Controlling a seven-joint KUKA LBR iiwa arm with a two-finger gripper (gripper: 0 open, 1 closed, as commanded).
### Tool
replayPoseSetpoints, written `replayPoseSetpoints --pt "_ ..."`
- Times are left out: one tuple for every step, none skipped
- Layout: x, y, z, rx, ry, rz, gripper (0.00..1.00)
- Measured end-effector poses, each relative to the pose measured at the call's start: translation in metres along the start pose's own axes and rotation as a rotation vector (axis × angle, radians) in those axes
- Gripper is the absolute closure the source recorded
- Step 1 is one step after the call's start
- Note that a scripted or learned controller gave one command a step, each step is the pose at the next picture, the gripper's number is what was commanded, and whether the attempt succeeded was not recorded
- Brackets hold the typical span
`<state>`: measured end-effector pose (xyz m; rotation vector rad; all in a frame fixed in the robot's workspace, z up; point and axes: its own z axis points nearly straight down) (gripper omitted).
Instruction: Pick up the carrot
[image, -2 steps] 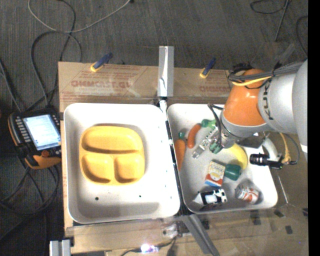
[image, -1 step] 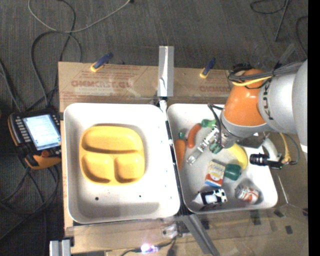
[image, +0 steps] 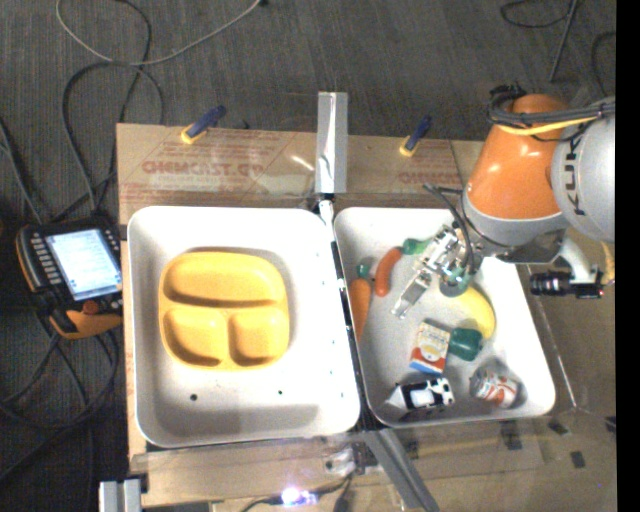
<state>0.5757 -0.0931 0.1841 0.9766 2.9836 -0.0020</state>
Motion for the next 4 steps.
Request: replayPoseSetpoints --pt "0.063 -0.056 0.052 0.000 0.004 -0.338 0.00" --pt "0.043 -0.036 0.075 -0.006 -0.009 -0.584 0.00" --pt "-0.058 0.028 0.091 -0.005 -0.004 -0.300 0.00" --pt "-0.060 0.030 0.081 -0.011 -0.018 -0.300 1.00"
